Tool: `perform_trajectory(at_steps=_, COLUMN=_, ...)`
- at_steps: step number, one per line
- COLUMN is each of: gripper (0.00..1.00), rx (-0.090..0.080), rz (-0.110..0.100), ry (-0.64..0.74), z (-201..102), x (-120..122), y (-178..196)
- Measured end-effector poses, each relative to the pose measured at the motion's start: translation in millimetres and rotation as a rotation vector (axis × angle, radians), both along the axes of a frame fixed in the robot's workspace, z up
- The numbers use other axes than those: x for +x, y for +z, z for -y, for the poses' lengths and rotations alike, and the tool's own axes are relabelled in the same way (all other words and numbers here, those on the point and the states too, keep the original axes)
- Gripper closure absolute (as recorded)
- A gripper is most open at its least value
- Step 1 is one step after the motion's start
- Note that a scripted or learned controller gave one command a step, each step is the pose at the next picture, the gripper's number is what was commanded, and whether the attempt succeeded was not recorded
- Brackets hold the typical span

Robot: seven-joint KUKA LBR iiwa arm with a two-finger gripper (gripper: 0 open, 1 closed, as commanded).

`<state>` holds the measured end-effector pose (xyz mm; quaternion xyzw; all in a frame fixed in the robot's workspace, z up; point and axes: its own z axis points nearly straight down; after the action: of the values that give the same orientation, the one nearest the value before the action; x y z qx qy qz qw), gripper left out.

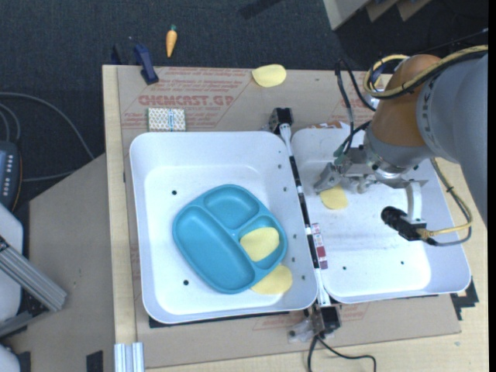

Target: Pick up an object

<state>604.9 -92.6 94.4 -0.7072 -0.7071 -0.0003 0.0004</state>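
Here my gripper (335, 178) is low in the right bin (403, 273), just above a yellow piece (335, 199); I cannot tell its state

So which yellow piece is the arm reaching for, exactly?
Look in the right bin, under the gripper. The small yellow piece lies alone on its white floor, near the divider. The other yellow pieces lie in or beside the blue tray, or outside the bins.
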Motion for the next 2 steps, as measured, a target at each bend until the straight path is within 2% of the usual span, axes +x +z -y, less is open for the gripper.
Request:
perform_trajectory(at_steps=1, gripper=0.0, rx=0.0, rz=-0.002, ry=0.0, z=-1, x=-6, y=-10)
perform_trajectory(at_steps=2, gripper=1.0, rx=0.0, rz=0.0, ry=-0.001, z=-1, x=-5, y=1)
